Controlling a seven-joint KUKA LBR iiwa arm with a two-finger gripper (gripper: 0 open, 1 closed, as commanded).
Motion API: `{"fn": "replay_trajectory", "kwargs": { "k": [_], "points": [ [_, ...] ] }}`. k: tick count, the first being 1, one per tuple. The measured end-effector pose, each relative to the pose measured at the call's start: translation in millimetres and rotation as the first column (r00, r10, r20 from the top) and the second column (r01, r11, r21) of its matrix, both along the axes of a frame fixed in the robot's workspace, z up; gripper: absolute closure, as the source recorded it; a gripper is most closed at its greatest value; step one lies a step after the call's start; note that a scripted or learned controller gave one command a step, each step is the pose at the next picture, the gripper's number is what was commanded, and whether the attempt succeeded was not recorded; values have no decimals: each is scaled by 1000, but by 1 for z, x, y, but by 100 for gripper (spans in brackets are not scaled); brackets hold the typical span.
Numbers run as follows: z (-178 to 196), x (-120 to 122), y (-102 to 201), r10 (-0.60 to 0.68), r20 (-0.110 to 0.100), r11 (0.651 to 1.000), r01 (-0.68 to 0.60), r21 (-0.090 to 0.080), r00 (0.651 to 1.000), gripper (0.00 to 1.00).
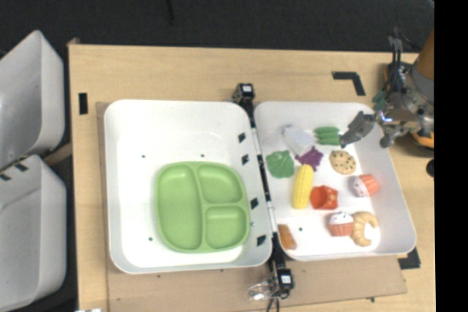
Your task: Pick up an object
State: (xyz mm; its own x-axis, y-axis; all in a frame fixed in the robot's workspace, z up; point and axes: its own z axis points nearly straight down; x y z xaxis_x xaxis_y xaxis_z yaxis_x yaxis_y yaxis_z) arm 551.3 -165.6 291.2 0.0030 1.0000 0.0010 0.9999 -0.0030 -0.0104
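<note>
reaching in from the right edge, the grey arm [409, 95] hangs over the upper right part of the right bin [398, 190], with its gripper [357, 129] pointing down and to the left. the dark jaws end just beside the green vegetable piece [327, 134] and just above the cookie [342, 161]; whether they are spread or closed cannot be told from this slant, and nothing can be seen between them.

the right bin carries a scatter of toy food. a pale, whitish piece [296, 136] lies near the top, left of the green vegetable piece. below it sits a purple piece [310, 156], and left of that a green leafy piece [279, 164]. a yellow corn cob [303, 185] lies lengthwise near the middle, touching or nearly touching a red piece [324, 196] on its right. further right is a pink and orange piece [363, 185]. toward the lower edge sit a cupcake [339, 223] and a croissant [363, 226], close together. a small brown piece [287, 236] lies near the lower left corner.

the left bin [124, 157] holds a green divided plate [201, 207] with three compartments, set toward its lower middle. both bins rest side by side on the wooden tabletop [183, 69], joined along the middle by dark clips [243, 92].
</note>
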Motion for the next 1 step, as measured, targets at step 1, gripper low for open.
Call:
{"fn": "replay_trajectory", "kwargs": {
  "k": [1],
  "points": [
    [6,2,0,3,11,1000,-3,-2,1000,0]
  ]
}}
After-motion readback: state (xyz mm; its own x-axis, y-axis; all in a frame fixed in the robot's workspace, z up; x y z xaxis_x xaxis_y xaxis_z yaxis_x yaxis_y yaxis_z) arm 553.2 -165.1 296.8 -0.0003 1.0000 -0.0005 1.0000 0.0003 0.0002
